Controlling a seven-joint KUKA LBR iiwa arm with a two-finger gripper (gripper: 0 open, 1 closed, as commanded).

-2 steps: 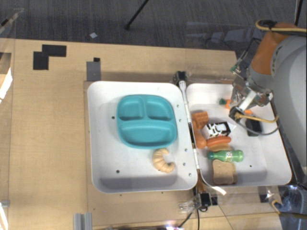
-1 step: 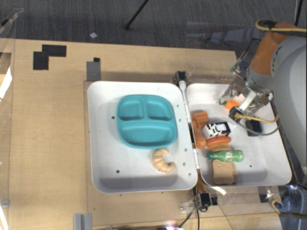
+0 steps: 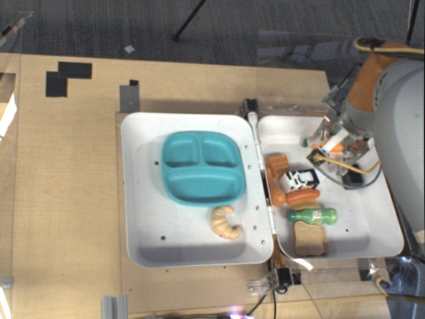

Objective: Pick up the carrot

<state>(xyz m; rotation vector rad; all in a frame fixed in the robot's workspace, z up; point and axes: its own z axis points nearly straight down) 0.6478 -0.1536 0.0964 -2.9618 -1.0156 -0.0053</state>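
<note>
In the left white bin (image 3: pixel 133 178) a teal divided plastic plate (image 3: pixel 201 167) and a tan croissant (image 3: pixel 226 222) are seen, clear of the job. In the right white bin (image 3: pixel 372 234) the orange carrot (image 3: pixel 276 190) is wedged against the dividing wall, touched by a black-and-white toy (image 3: pixel 300 177) and a red sausage (image 3: pixel 304 195). The claw (image 3: pixel 330 149) hovers nearby, its spread not discernible, so a neighbour could be seized or the wall struck.

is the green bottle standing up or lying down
Lying down: the green bottle rests on its side in the right bin, lengthwise across it.
</note>
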